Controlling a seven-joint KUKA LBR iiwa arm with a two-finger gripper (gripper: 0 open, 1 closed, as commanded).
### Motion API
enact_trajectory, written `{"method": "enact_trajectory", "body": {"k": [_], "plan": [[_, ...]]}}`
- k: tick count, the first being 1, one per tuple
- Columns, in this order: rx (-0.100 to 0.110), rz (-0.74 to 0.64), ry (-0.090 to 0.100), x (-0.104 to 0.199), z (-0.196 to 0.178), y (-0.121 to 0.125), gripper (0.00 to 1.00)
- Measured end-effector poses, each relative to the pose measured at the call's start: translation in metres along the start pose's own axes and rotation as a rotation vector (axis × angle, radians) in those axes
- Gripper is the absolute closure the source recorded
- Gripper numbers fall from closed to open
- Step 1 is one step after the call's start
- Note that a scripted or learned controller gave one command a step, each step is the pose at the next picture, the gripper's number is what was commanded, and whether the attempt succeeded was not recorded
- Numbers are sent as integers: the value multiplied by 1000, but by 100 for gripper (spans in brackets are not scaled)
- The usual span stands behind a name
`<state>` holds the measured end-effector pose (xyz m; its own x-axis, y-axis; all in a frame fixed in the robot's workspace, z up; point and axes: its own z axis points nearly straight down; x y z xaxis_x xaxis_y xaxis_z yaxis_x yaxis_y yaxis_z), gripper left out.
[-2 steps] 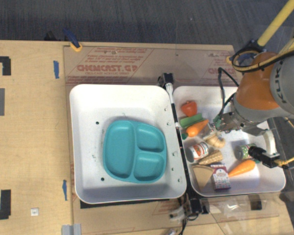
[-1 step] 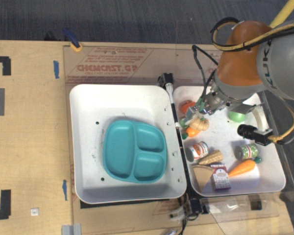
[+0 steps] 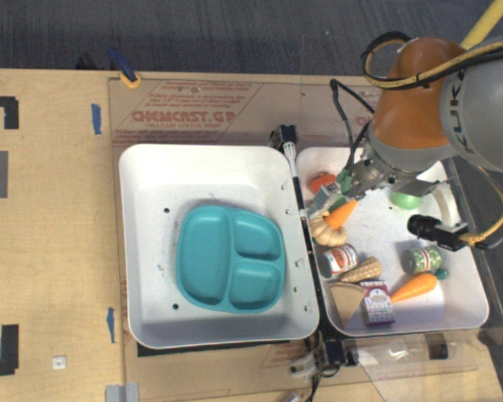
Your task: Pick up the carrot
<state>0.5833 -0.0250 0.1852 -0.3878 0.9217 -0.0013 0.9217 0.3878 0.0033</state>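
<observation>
The left bin (image 3: 142, 224) is carrying one teal divided plate (image 3: 232, 258). In the right bin (image 3: 469, 304), two carrots are lying: one carrot (image 3: 341, 214) just under the gripper (image 3: 350, 182), the second carrot (image 3: 414, 287) near the front. The arm (image 3: 419, 90) is bending down from the right over the bin's back; I cannot tell the gripper's opening or whether it is gripping anything.

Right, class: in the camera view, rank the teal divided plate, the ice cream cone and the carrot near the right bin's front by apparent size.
1. teal divided plate
2. carrot and ice cream cone: look alike, unranked
</observation>
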Motion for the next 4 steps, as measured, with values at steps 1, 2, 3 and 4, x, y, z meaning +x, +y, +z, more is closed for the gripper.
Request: {"method": "enact_trajectory", "body": {"k": [1,2,3,4], "plan": [[3,70,1,-25,0,-34,0],[-30,-122,-10,-49,67,-81,0],[-26,-146,-17,-83,85,-5,0],[-24,-167,-17,-72,86,-35,0]]}}
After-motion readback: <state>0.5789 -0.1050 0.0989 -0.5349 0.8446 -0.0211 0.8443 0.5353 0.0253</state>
